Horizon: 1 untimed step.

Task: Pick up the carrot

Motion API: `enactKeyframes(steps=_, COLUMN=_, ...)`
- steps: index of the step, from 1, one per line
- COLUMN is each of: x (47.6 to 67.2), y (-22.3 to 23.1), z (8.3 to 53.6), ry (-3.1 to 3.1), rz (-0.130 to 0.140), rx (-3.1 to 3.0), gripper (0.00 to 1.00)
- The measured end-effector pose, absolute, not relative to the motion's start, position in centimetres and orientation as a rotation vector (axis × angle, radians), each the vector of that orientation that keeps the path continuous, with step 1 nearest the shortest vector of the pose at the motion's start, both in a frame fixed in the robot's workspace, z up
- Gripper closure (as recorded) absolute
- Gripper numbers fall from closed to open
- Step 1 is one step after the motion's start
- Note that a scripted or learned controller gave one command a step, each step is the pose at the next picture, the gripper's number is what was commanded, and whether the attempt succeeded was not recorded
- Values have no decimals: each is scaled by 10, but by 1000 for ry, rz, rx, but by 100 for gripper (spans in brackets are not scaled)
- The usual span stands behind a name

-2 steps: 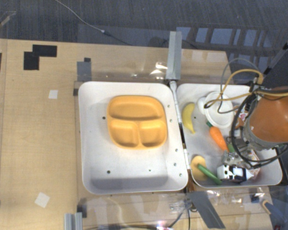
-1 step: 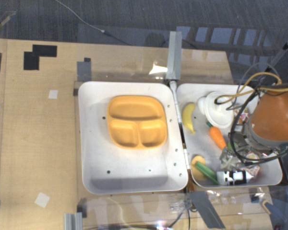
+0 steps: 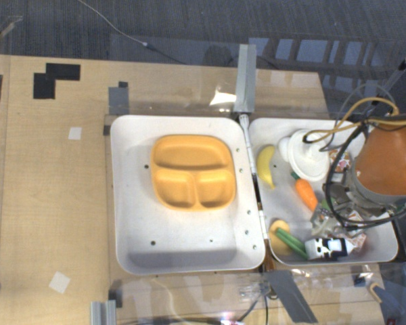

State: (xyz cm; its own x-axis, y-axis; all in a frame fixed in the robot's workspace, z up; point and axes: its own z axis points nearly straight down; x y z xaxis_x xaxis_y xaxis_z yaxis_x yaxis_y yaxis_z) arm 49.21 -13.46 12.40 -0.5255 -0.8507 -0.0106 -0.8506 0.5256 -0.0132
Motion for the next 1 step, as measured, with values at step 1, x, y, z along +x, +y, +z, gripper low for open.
enactKeyframes(steps=1, x=495, y=-132, z=135, ry=2720, rz=-14, rx=-1524, gripper=100)
